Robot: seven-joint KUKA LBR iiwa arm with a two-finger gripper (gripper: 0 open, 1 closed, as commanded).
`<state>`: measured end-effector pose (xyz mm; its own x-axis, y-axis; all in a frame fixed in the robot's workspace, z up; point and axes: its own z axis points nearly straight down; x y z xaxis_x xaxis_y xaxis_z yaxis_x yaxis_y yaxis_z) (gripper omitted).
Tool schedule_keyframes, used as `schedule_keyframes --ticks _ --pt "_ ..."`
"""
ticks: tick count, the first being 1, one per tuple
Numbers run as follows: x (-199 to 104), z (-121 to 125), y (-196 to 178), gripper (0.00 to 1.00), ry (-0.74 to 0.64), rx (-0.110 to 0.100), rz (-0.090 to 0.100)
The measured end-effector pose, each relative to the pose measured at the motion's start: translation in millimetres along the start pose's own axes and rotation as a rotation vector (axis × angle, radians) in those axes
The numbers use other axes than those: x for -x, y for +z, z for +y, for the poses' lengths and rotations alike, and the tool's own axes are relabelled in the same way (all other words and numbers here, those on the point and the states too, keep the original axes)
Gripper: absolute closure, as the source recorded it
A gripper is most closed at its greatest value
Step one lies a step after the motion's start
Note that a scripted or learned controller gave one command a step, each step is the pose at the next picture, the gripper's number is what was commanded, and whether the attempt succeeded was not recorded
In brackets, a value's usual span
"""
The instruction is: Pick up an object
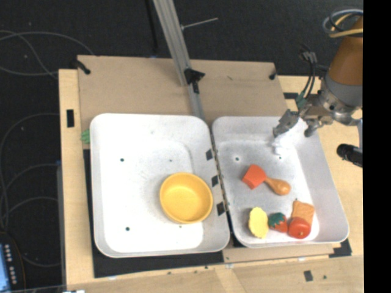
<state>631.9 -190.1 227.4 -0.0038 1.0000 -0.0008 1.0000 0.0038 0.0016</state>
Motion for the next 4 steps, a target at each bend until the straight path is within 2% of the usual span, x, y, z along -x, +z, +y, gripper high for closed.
schedule_keyframes --ticks 1,3,4 --pt "0 0 0 0.00 -0.001 0.000 -0.001" --pt "14 -7 97 0.00 0.006 -0.005 -0.003" --pt "17 -7 126 0.00 0.007 -0.002 -0.004"
